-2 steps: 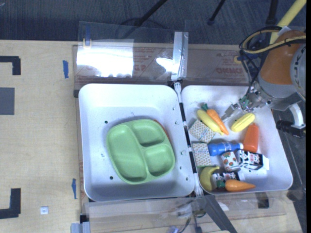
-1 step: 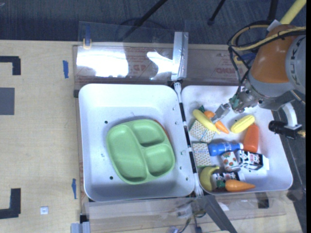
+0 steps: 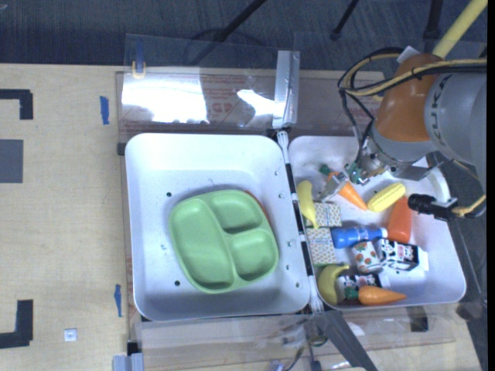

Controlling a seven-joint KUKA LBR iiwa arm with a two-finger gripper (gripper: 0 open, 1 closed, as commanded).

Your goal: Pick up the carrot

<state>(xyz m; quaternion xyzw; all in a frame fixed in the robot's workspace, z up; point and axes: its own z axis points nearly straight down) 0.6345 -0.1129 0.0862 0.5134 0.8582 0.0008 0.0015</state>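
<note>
The arm's gripper point(image 3: 357, 172) hangs low over the right-hand bin point(image 3: 448, 284), its finger spread impossible to tell under the wrist, with a small orange carrot point(image 3: 353, 195) lying just below and beside its tip, next to a yellow corn cob point(image 3: 386, 197). The carrot looks like a light, rigid, smooth plastic toy, likely to slip. A grasp across its thicker middle seems safest.

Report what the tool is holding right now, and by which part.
Cannot be told. The tool sits low in the right bin at the upper carrot, near its green-topped end, but a grip is not visible.
</note>
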